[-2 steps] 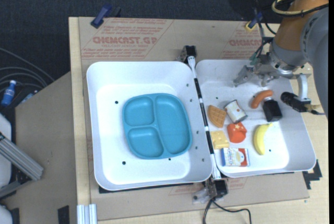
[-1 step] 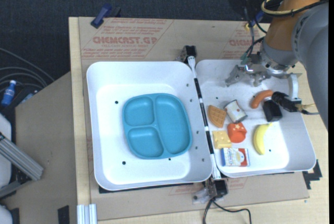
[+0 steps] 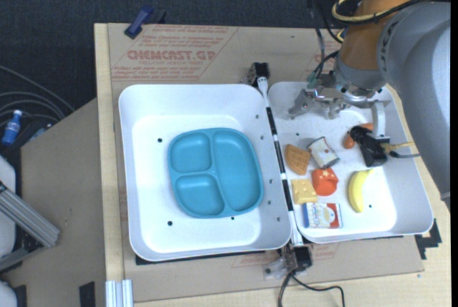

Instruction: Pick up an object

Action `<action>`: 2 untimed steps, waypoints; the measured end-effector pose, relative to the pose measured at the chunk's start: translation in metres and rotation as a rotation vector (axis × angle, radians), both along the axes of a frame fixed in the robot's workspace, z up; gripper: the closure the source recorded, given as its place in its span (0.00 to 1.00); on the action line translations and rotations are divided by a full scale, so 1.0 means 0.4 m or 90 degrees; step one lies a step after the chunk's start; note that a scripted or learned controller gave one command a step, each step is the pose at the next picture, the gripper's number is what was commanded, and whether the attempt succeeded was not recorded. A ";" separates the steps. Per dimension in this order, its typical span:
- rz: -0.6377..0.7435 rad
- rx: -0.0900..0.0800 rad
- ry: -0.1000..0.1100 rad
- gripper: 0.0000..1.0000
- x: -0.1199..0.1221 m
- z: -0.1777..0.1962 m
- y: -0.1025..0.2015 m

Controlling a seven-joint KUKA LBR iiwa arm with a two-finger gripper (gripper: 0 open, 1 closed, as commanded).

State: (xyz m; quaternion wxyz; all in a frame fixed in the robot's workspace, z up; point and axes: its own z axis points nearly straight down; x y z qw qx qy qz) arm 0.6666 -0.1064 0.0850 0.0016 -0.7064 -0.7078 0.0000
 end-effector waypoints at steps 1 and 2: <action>-0.002 -0.001 0.000 0.00 -0.181 -0.002 0.020; -0.002 -0.001 -0.001 1.00 -0.179 0.025 0.020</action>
